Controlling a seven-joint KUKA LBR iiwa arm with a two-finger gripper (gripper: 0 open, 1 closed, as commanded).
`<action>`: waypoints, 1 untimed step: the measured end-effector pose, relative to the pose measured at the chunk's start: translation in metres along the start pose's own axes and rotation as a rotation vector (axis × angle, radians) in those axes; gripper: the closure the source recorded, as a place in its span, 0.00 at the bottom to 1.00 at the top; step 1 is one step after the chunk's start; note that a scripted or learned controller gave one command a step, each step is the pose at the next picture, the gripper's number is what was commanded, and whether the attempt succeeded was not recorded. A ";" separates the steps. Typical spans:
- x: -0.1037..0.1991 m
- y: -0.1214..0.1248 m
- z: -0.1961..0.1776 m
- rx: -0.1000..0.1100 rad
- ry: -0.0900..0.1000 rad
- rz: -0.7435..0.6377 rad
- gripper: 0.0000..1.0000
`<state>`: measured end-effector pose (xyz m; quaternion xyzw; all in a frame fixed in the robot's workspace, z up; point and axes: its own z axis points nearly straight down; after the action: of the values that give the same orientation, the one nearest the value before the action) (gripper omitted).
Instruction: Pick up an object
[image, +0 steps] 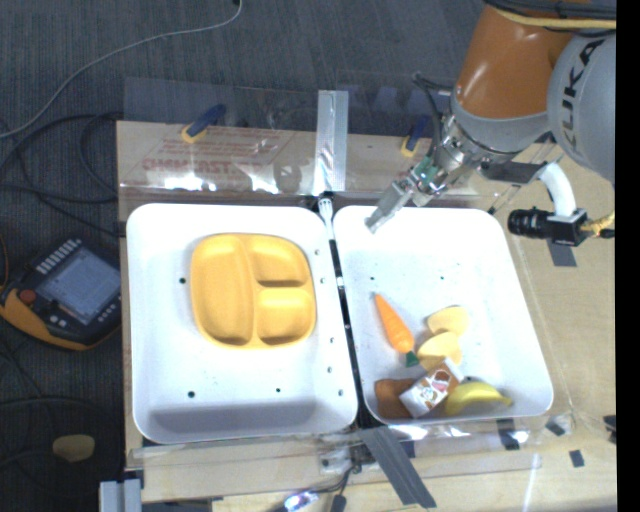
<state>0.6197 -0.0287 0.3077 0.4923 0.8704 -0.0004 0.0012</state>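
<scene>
The right bin holds a small heap at its near right. In it are an orange carrot, two pale yellow fruit pieces, a yellow banana, a brown item and a small white and red carton. My gripper hangs over the far left corner of this bin, slanting down to the left. It is well apart from the heap and nothing shows in it.
The left bin holds a yellow divided plate. A ridge separates the two bins. The grey and orange arm reaches in from the upper right. A black handheld pendant lies on the floor at the left.
</scene>
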 end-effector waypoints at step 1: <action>0.024 0.070 0.116 0.003 0.003 0.033 0.00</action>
<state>0.6678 0.0279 0.1921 0.5064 0.8623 -0.0011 -0.0008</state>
